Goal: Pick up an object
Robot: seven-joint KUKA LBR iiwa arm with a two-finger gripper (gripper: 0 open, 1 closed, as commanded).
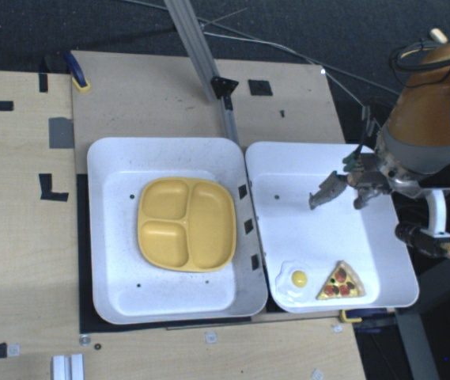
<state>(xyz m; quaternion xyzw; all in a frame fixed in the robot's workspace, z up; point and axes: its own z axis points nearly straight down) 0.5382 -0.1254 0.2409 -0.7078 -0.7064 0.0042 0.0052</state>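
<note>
The hand (342, 194) hangs over the upper part of the right bin (288, 165), its two fingers spread apart and grasping nothing. The things it could take lie well away from it, at the near edge of that bin: a toy fried egg (295, 280) in the corner and a pizza slice (342, 282) just beside it. A yellow divided plate (187, 223) sits in the middle of the left bin (106, 212).

The risks come mostly from where and how these things lie. Egg and slice both look flat, so fingers coming straight down may close above them or skid off the top. They also sit close to the bin's near wall and to each other; a finger could strike the rim, or push one piece against the other instead of gripping it. The plate looks too wide for the fingers unless they catch its rim.
</note>
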